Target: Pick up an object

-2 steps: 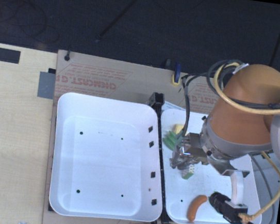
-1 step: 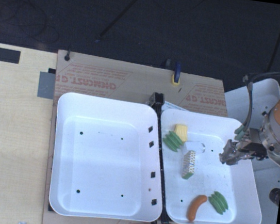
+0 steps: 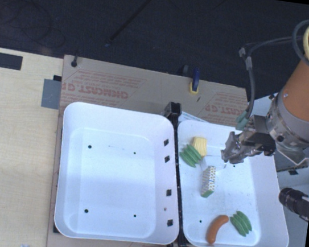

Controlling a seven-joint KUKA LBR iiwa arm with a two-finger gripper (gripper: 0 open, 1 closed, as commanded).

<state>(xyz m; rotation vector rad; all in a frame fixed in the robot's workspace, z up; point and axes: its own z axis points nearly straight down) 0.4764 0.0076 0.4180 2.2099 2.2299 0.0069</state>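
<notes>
The right bin (image 3: 272, 183) holds several small objects. A yellow corn piece (image 3: 199, 145) and a green pea pod (image 3: 189, 155) lie at its upper left. A pale cob-like piece with a green end (image 3: 208, 181) lies near the middle. An orange sausage (image 3: 216, 229) and another green pod (image 3: 241, 223) lie near the front. My gripper (image 3: 231, 154) hangs over the bin's upper middle, right of the corn and above the pale cob. Nothing shows between its fingers.
The left bin (image 3: 77, 137) sits beside the right one, joined by black clips (image 3: 168, 192) along the shared wall. Both bins rest on a cardboard sheet (image 3: 125, 90). A pale wooden benchtop (image 3: 6, 155) lies to the left.
</notes>
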